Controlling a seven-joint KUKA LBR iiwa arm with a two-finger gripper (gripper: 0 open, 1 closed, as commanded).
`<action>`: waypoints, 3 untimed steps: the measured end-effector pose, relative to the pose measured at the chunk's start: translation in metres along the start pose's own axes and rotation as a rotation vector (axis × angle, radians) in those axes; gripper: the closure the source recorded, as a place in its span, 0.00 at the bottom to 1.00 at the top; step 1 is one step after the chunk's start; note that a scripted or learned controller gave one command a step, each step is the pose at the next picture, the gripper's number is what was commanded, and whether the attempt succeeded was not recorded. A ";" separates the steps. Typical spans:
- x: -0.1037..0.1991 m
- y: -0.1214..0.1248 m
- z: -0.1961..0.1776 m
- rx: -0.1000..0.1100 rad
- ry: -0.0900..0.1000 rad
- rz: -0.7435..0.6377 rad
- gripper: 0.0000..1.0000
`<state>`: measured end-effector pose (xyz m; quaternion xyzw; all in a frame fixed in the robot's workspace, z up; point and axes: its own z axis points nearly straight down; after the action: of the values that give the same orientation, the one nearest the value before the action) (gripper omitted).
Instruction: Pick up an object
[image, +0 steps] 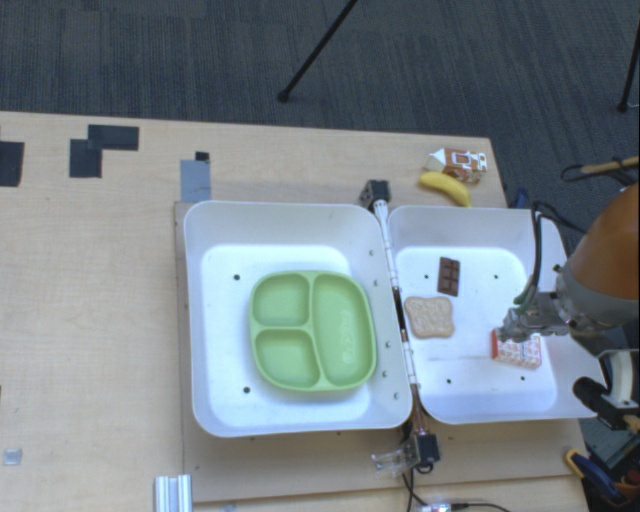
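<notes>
In the right bin (470, 395) lie a slice of toast (430, 317), a small brown chocolate bar (449, 275) and a red-and-white packet (517, 351). My gripper (520, 328) comes in from the right and sits low, right over the packet's upper edge. The arm's wrist hides the fingertips, and I cannot see whether the packet is between them.
The left bin (215, 300) holds a green divided plate (311, 331). A banana (444, 186) and a small carton (460, 160) lie on the bench behind the right bin. Clamps sit on the ridge between the bins at back (376, 192) and front (420, 450).
</notes>
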<state>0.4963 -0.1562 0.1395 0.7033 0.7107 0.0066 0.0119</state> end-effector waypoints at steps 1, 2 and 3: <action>0.000 0.000 0.000 0.000 0.000 0.000 0.00; 0.035 -0.006 0.049 0.008 -0.003 0.010 0.00; 0.033 -0.003 0.037 -0.002 -0.008 0.009 1.00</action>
<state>0.4942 -0.1233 0.1025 0.7066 0.7075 0.0047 0.0154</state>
